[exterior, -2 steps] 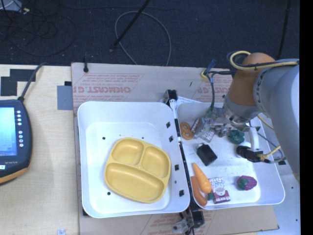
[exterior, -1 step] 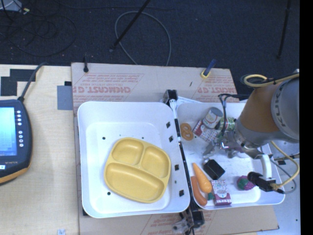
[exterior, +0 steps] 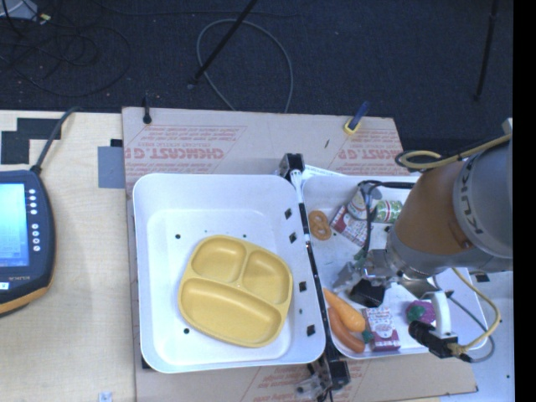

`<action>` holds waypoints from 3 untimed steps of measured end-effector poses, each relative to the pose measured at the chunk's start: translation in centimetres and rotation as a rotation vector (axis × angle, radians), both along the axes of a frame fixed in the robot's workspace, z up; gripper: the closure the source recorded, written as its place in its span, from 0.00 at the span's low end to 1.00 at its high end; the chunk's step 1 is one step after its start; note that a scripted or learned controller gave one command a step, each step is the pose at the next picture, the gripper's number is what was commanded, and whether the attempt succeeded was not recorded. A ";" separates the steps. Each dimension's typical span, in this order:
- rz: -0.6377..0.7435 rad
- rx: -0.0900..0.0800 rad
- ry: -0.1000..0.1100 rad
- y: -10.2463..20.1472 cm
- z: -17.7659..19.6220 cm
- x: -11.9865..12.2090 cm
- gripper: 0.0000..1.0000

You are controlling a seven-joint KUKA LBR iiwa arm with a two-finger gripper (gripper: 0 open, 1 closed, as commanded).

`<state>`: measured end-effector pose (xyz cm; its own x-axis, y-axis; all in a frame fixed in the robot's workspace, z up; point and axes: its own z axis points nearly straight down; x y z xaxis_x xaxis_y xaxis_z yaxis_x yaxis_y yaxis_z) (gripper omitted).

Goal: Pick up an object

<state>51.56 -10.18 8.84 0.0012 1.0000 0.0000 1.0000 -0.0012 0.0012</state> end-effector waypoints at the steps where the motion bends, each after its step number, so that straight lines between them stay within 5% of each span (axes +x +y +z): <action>1: 0.002 0.004 0.001 -0.9 0.0 -0.2 0.00; 2: -0.003 0.005 0.004 -1.0 0.9 -0.2 1.00; 3: 0.010 0.003 -0.001 7.2 10.3 0.7 1.00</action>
